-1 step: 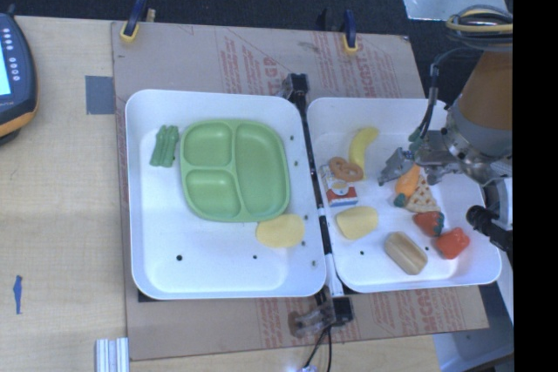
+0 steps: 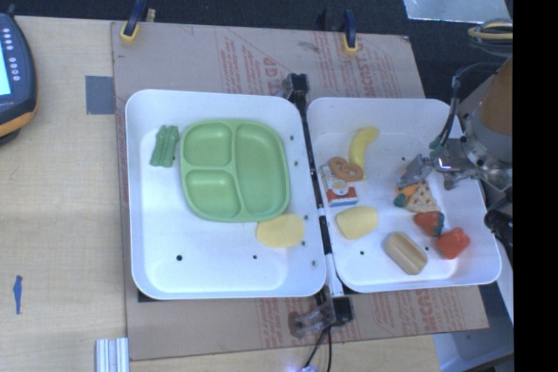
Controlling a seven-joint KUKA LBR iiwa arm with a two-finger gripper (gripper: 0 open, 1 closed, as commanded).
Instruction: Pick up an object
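In the camera view you see the gripper (image 2: 425, 168) reaching in over the right bin (image 2: 384, 113), low above a small cluster of toy food (image 2: 413, 193) near that bin's right wall. You cannot tell from here how far the pincer is parted, or whether it has hold of anything.

Taking the right bin as your landmark: inside it lie a yellow banana (image 2: 362, 145) toward its far side, a pretzel (image 2: 345, 169) and a small carton (image 2: 340, 192) by its left wall, a pale yellow piece (image 2: 357, 222) below those, a hot-dog bun (image 2: 405, 253) near its front edge, and a red strawberry (image 2: 430, 222) and a red pepper (image 2: 452, 242) toward its front right.

Left of the right bin, the other bin (image 2: 157, 261) holds a green divided plate (image 2: 235, 169), a green bean pod (image 2: 164, 145) and another yellow piece (image 2: 280, 232).
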